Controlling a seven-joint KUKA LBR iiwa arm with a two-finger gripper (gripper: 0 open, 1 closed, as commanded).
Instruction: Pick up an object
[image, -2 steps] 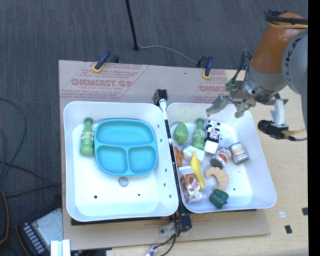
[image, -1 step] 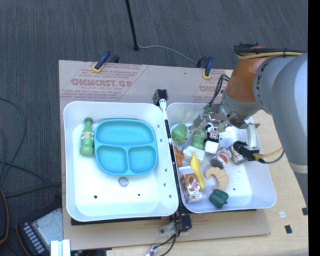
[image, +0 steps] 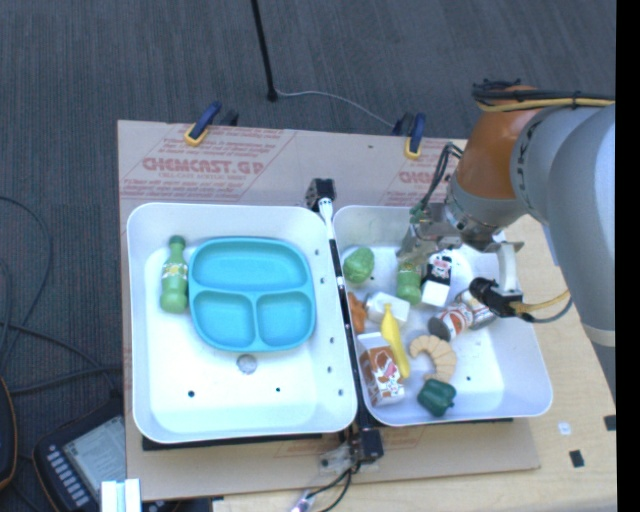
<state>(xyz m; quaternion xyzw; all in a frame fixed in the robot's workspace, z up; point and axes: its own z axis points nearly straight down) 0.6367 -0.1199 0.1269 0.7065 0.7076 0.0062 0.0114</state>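
The arm (image: 540, 165) reaches down into the right bin (image: 520, 375); its claw (image: 425, 250) (grip state indiscernible) sits among the toys.

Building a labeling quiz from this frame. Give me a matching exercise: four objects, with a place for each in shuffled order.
Things:
1. green bottle
2. blue divided tray
3. green bell pepper
4. banana

Places:
A. near front edge of right bin
B. middle of left bin
C. left bin, against the tray's left side
D. right bin, between the croissant and the bin divider

Pairs: 1-C, 2-B, 3-A, 4-D
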